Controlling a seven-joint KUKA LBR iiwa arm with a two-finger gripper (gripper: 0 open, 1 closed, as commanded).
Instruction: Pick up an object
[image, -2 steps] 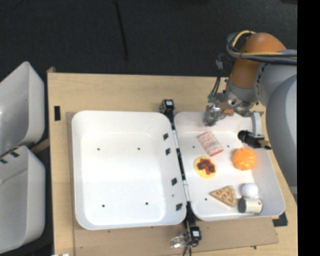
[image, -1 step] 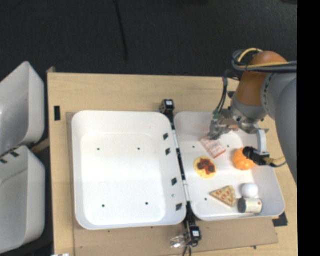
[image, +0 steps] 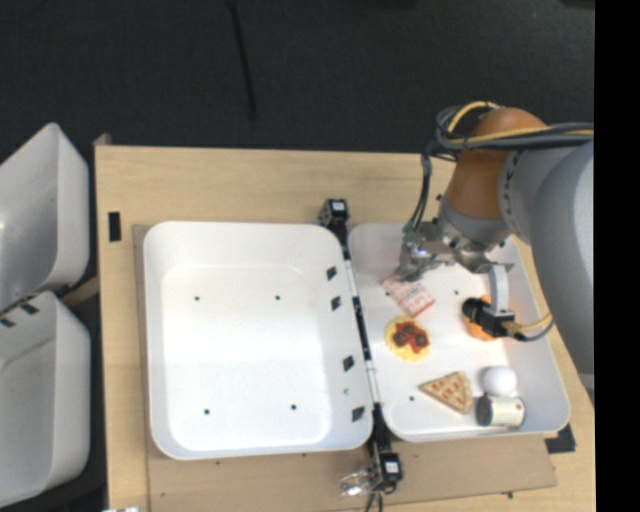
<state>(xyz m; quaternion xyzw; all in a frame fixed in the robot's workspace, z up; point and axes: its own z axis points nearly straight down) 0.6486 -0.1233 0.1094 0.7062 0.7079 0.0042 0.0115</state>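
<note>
Landmark for all positions: the right bin.

- Pale wooden bench (image: 240, 185) carries both bins, with the right bin towards its right end.
- Grey arm with an orange band (image: 545, 200) comes in over the right bin's far right corner, wrist pointing down into it.
- Left shallow white plastic bin (image: 240, 330) touches the right bin's left wall. Small black clips sit along that shared edge.
- Right shallow white plastic bin (image: 530, 365) holds all the loose items.
- Claw (image: 412, 265) is low over the far left part of the right bin, just above the packet. Can't tell from this angle whether it's open or closed, or whether it touches anything. Nothing visibly gripped.
- Tan triangular pizza-slice toy (image: 447, 391): near edge of the right bin, about mid-width, lying flat.
- Round yellow disc with dark red topping (image: 408, 338): left-centre of the right bin, close to its left wall.
- Pink-and-white checked flat packet (image: 408, 296): far left part of the right bin, the closest pick candidate to the claw.
- White short cylinder (image: 500, 411): near right corner of the right bin, lying on its side.
- White ball (image: 499, 379): also in the right bin's near right corner, touching or just beside the cylinder.
</note>
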